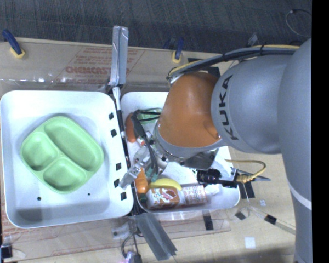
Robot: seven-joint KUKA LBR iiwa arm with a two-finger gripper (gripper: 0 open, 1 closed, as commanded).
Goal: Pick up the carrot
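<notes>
The carrot (131,129) lies in the right bin (230,200), by its left wall, partly hidden. It looks light, hard and smooth, so grabbing across its middle seems best. The tool (136,169) hangs just below it; I cannot tell its state.

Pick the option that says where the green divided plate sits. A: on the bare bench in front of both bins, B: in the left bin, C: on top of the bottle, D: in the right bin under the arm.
B: the green divided plate lies flat on the floor of the left bin, apart from the clutter and the arm over the right bin.
</notes>
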